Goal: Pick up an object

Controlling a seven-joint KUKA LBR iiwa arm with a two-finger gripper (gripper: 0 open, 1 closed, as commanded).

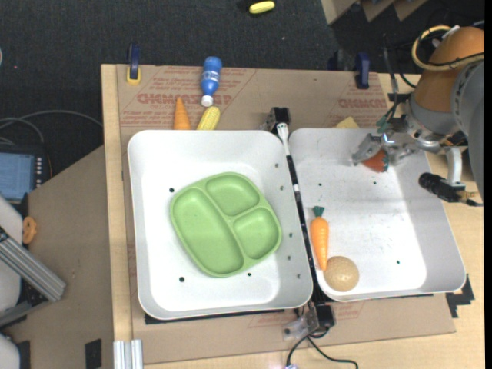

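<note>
My gripper hangs over the far part of the right bin. A small red object sits right at its tip, partly hidden by it; whether it is gripped is unclear. Nearer in the same bin, an orange carrot with a green top lies by the left wall. A round tan ball rests just in front of the carrot. In the left bin lies a green divided plate.
On the bench behind the left bin lie a blue-and-white bottle, a yellow corn cob and a small orange cone. A black part juts over the right bin's right rim. Blue clamps hold the board's far edge.
</note>
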